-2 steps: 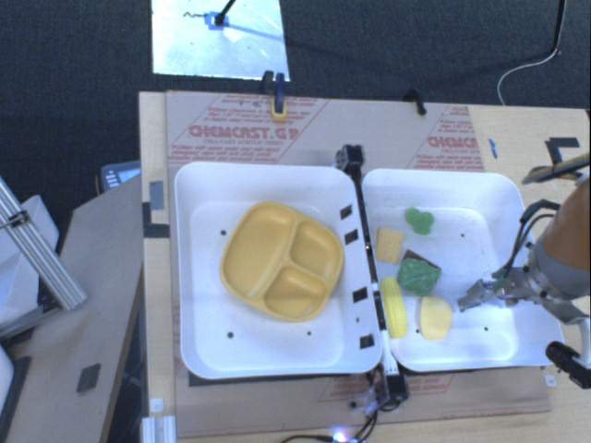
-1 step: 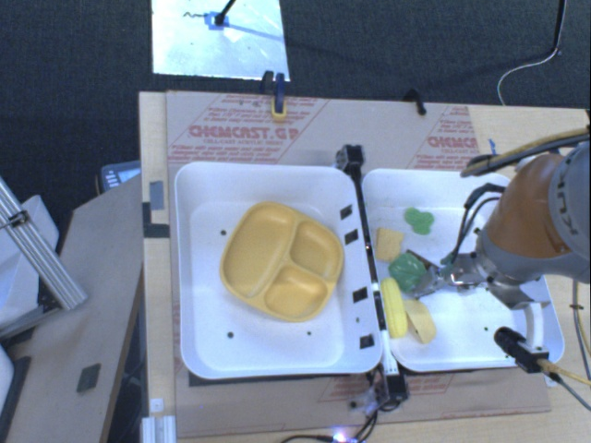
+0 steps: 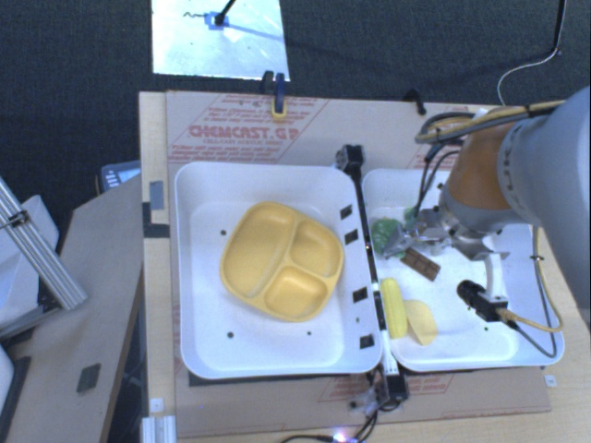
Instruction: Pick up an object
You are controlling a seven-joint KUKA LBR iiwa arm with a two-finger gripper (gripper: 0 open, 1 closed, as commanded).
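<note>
Bench w/ 2 white bins (image 3: 277, 178); fingers (image 3: 399, 242) over rt bin, grip state unclear.

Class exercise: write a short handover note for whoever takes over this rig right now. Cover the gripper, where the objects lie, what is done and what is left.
Gripper: low in the right bin, over its upper left part, next to the green object and the brown block. No object visibly between its fingers.
Objects: yellow corn cob and pale yellow piece lie at the right bin's lower left. Yellow divided plate sits in the left bin.
Done: arm is down among the objects.
Left: grasp one object and lift it.
</note>
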